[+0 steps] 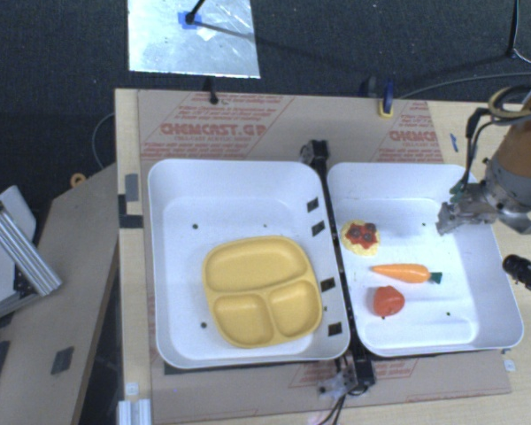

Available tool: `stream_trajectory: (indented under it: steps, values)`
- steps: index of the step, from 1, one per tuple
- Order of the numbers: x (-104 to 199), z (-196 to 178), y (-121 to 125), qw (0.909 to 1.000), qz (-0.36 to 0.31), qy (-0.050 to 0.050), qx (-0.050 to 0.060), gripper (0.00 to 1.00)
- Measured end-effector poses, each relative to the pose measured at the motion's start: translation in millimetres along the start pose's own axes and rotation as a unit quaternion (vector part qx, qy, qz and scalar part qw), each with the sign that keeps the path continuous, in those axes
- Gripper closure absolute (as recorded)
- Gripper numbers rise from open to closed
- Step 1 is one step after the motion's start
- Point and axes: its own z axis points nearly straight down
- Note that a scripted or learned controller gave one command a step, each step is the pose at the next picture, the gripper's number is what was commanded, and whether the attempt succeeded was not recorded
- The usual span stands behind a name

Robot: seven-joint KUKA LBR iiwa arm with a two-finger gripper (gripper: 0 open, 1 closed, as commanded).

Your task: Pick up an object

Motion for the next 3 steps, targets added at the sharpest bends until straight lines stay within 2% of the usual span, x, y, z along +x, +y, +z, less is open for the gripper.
stream_trajectory:
  steps: [1, 2, 3]
  values:
    - [1, -43, 4, 1.0000, -0.001, 0.000, 0.001, 1.00]
    - [1, -67, 5, 1.0000, -0.001, 0.000, 0.001, 1.00]
    - [55, -58, 13, 1.0000, -0.003, 0.002, 0.002, 1.00]
